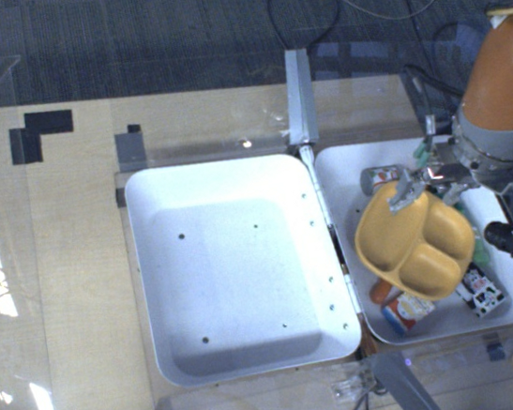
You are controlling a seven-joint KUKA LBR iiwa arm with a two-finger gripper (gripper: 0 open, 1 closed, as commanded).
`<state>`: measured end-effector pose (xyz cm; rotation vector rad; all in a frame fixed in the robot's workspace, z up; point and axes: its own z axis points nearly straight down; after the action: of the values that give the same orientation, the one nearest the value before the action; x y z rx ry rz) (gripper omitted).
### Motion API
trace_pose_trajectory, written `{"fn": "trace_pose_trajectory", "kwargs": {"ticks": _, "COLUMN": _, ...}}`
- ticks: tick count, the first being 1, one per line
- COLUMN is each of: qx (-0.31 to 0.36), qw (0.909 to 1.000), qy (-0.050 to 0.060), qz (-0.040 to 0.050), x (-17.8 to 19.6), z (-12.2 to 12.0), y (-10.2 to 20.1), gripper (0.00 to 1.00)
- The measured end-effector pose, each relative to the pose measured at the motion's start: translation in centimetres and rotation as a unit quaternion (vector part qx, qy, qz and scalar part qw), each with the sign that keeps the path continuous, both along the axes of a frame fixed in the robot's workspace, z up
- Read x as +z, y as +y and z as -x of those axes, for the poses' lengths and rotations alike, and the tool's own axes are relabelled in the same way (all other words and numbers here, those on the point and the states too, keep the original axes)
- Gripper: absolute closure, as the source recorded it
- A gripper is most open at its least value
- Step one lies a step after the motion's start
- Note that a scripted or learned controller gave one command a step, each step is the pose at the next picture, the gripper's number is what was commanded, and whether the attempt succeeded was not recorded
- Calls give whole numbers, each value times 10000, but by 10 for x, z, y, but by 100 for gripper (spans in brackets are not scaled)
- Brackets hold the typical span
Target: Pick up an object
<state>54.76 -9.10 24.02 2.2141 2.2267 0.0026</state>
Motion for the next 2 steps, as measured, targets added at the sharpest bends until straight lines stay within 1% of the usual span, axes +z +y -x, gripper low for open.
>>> {"fn": "trace_pose_trajectory", "kwargs": {"ticks": 1, "qx": -219, "qw": 9998, "qy": 5, "qz": 1, "x": -51, "z": 57, "y": -50, "gripper": 0}}
{"fn": "trace_pose_trajectory", "kwargs": {"ticks": 2, "qx": 9, "qw": 9999, "qy": -102, "qz": 11, "x": -135, "z": 20, "y": -75, "gripper": 0}}
